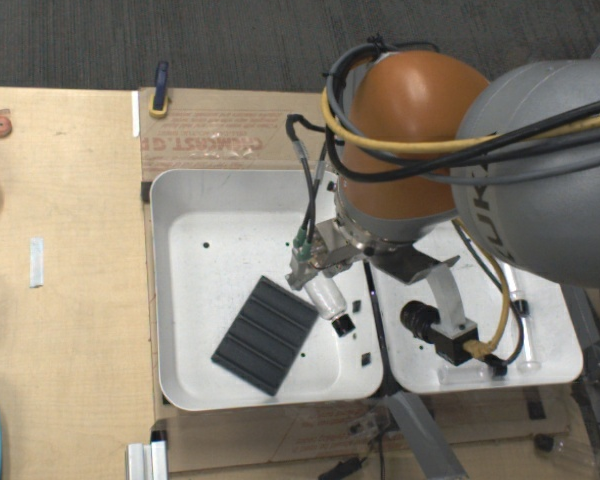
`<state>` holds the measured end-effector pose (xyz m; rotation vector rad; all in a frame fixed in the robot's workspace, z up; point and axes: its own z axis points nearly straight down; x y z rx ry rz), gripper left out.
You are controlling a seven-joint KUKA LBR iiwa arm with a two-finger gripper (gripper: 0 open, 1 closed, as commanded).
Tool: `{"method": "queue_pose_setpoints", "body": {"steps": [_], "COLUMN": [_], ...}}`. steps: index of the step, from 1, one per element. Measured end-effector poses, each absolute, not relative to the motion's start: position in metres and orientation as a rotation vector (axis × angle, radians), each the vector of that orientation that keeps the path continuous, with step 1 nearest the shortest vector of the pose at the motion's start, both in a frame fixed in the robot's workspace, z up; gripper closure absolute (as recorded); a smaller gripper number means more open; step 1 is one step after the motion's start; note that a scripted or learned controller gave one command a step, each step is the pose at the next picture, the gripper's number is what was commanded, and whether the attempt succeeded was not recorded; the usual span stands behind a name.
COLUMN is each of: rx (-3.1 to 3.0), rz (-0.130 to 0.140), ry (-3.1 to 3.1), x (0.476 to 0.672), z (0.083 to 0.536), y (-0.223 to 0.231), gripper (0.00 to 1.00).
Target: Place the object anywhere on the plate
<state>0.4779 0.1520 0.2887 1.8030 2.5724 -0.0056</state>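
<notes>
Object-wise, I'd bet on the dark ribbed slab (266, 335) lying flat and tilted in the left bin (180, 268), toward its front right. That looks like the plate, though honestly it could be the thing to move instead. Right beside its upper corner hangs the gripper (315, 273), with something pale and cylindrical (325, 298) just under it. Can't tell how the gripper is set or whether it has hold of that pale bit.

Progress: my read is nothing's landed on the slab yet, so the placing is all left to do.

Count: two white bins, one dark slab, one pale cylinder, a few tiny dark specks in the left bin. The right bin (540, 363) sits mostly under the arm (410, 138). One blue clamp (161, 83) at the back of the surface (60, 218).
</notes>
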Motion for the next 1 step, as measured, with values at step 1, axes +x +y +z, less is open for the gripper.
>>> {"method": "queue_pose_setpoints", "body": {"steps": [1], "rx": [1.700], "rz": [-0.008], "ry": [2.644], "x": [0.5050], "z": [0.2337], "y": [0.1725], "gripper": [1.00]}}
